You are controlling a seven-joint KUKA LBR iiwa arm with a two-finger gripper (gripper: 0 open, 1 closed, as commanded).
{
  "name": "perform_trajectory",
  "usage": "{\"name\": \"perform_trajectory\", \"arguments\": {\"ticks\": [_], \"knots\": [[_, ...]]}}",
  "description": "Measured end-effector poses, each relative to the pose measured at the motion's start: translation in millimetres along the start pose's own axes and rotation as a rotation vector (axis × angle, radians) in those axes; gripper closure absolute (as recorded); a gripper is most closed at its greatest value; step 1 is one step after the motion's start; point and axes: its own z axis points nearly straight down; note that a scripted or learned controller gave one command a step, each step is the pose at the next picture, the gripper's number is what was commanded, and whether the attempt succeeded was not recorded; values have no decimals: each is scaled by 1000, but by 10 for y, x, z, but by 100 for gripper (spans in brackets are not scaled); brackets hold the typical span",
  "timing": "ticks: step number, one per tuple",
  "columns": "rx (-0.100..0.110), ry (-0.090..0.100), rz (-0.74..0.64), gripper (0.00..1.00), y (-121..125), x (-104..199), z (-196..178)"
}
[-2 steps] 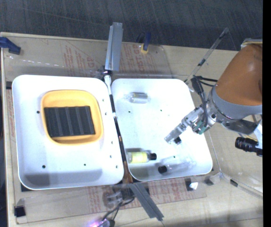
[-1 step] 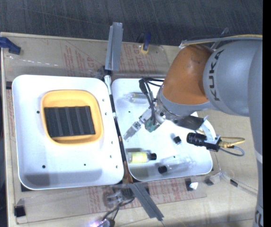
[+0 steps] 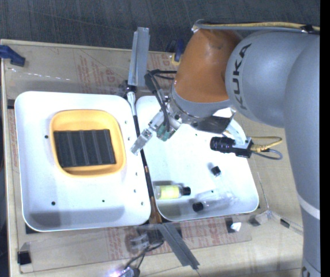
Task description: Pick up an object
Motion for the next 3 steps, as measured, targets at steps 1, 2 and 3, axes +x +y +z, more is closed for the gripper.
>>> {"name": "perform_trajectory", "arguments": {"ticks": [1,2,3], "knots": [[1,-1,-4,100,2,-5,-98],[0,0,439,100,1034,274,-224],[0,0,726,100,1390,579,-786]]}}
